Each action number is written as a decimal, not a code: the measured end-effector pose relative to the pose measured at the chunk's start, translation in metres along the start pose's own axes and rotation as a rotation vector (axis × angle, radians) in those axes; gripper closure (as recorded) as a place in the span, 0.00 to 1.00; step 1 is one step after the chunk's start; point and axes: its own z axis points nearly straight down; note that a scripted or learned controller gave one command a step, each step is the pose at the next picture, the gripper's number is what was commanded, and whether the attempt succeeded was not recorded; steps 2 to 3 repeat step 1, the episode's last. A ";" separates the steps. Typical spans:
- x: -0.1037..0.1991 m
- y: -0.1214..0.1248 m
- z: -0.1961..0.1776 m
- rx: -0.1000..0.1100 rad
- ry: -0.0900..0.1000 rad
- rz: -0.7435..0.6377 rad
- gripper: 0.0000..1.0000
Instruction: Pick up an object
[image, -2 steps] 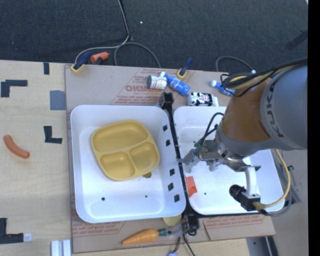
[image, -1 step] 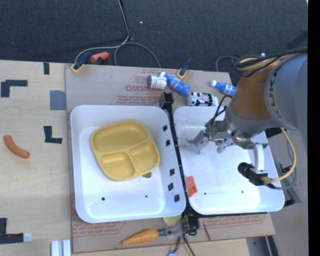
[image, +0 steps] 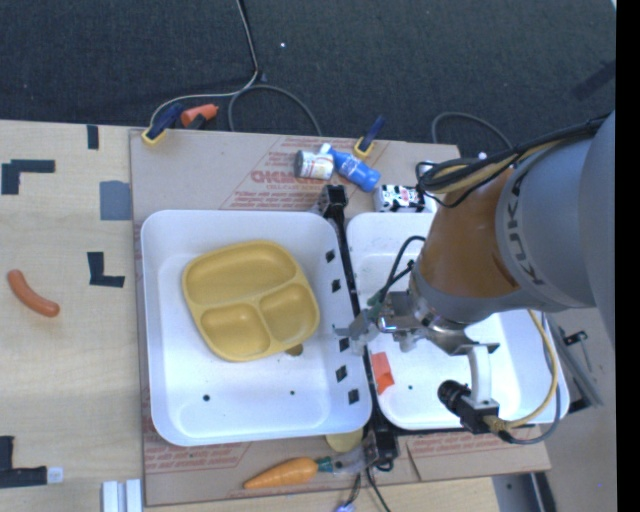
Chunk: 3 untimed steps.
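Overhead view of the two-bin tabletop. The arm (image: 500, 240) reaches in from the right, its wrist hanging over the right bin (image: 400, 235). The pincer (image: 385, 325) sits near the divider between the bins; whether it stands apart or together cannot be told. A small orange-red object (image: 381, 372) lies on the right bin's floor, just below the pincer; it appears light and rigid, best taken across its narrow width. The yellow compartment plate (image: 250, 297) in the left bin (image: 160, 300) looks stiff, smooth and slippery, graspable only at its rim.
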 end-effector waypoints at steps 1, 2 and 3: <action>-0.076 0.073 -0.001 -0.010 -0.006 0.009 0.00; -0.076 0.073 -0.001 -0.010 -0.006 0.009 0.00; -0.076 0.073 -0.001 -0.010 -0.006 0.009 0.00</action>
